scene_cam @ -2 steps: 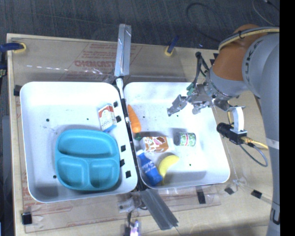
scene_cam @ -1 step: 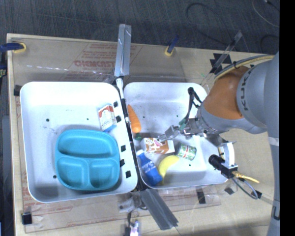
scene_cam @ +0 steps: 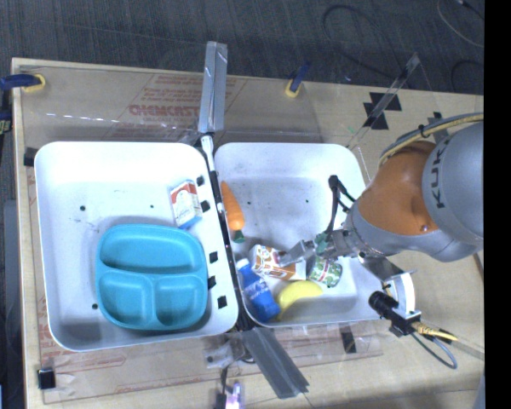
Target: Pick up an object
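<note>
Now, progress: I am judging the pick as only begun; nothing is looking lifted clear of the bins, so the grasp and the raise are both remaining.

Lower centre of the frame: a blue bottle (scene_cam: pixel 257 289) and a yellow banana-like item (scene_cam: pixel 298 294) are lying against the near wall of the right bin (scene_cam: pixel 272 156), the two just beside each other.

Lower left: a blue divided tray (scene_cam: pixel 153 276) is sitting in the left bin (scene_cam: pixel 68 186), well apart from the arm.

Middle right: I am watching the gripper (scene_cam: pixel 324 250) hanging low over the cluster in the right bin, reaching in from the right edge.

Tool state: I am not making out the grasping end well enough to call it spread or pressed together; I cannot tell.

Likely target: a green-labelled can (scene_cam: pixel 325 273) is lying just under the gripper, touching or nearly touching it, with a red-and-white packet (scene_cam: pixel 274 263) just to its left.

Centre: an orange carrot-like item (scene_cam: pixel 232 209) is resting along the divider side of the right bin.

Upper centre-left: a small red-and-white carton (scene_cam: pixel 184 203) is sitting by the left bin's right wall.

Right edge: the arm (scene_cam: pixel 426 198) is leaning in, orange band showing.
</note>
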`<state>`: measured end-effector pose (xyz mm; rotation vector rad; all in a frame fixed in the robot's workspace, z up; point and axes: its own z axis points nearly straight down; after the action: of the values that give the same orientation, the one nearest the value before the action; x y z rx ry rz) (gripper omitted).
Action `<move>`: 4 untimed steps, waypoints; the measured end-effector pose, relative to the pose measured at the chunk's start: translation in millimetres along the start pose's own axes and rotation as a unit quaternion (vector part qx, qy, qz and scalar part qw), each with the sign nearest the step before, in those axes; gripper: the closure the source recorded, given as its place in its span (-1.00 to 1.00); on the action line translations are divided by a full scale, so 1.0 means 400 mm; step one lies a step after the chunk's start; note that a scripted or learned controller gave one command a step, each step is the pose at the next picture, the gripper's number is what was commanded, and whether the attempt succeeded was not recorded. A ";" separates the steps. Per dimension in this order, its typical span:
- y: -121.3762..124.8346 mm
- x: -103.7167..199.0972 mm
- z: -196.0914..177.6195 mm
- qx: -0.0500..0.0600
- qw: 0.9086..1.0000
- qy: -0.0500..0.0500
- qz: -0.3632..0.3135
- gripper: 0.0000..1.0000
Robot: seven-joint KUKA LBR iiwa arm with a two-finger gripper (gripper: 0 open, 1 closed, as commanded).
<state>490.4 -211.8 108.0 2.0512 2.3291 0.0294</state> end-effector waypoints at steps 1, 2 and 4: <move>-0.025 0.003 -0.198 0.020 1.000 0.008 0.017 -1.00; -0.021 0.005 -0.019 0.014 0.998 0.006 0.057 -1.00; 0.095 0.148 0.006 0.005 1.000 0.000 -0.007 -1.00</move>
<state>520.7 -148.2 106.3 2.0406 2.3478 0.0185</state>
